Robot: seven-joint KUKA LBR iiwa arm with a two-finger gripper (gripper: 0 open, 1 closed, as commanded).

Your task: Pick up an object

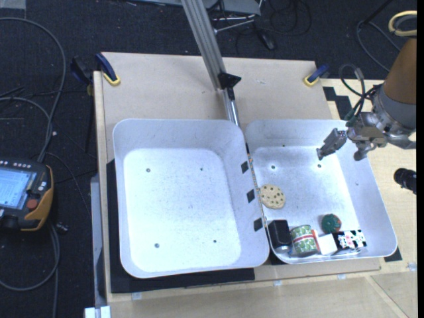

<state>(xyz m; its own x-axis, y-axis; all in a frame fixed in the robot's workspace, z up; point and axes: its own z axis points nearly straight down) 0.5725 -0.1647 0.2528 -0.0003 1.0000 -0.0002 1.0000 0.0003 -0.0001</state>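
Note:
My gripper hangs over the far right part of the right bin, its two dark fingers spread apart with nothing between them. Well below it, a round tan cookie lies near the bin's left wall. Along the near edge sit a black block, a green-and-white can, a small white block, a green ball and a black-and-white patterned piece.
The left bin lies beside the right one, with a raised shared wall between them. A slanted metal pole crosses above the far bench edge. Yellow clamps hold the board's far corners.

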